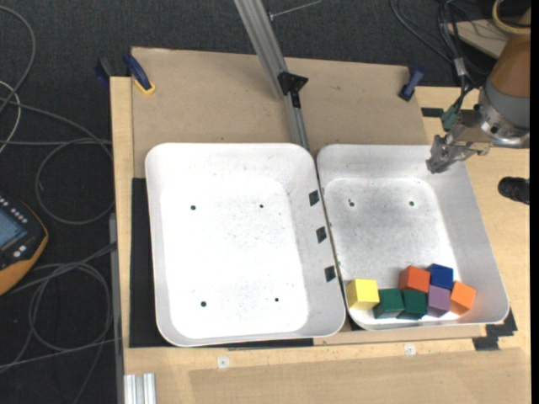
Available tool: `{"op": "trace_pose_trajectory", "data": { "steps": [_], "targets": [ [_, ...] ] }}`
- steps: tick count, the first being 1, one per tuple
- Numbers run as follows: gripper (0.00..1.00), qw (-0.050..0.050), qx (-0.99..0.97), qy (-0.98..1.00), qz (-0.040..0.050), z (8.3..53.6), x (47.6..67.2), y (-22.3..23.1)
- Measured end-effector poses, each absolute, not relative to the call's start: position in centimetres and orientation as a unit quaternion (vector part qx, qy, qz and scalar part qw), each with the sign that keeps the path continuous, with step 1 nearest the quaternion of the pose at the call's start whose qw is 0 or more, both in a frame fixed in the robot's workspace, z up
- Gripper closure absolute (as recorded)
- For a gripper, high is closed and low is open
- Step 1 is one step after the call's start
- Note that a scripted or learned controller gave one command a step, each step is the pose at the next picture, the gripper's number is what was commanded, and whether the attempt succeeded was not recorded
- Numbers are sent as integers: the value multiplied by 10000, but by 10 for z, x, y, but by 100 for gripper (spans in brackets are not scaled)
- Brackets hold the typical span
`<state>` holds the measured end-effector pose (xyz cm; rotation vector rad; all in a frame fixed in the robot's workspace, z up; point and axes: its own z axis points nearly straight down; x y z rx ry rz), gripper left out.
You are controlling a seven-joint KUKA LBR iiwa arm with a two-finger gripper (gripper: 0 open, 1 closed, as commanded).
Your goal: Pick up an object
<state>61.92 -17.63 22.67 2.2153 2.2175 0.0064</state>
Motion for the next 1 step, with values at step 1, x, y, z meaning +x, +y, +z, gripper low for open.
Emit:
{"op": "trace_pose_trajectory", "data": {
  "steps": [1],
  "targets": [
    [100,31,7063,7079,19,270,621,-176]
  ]
}}
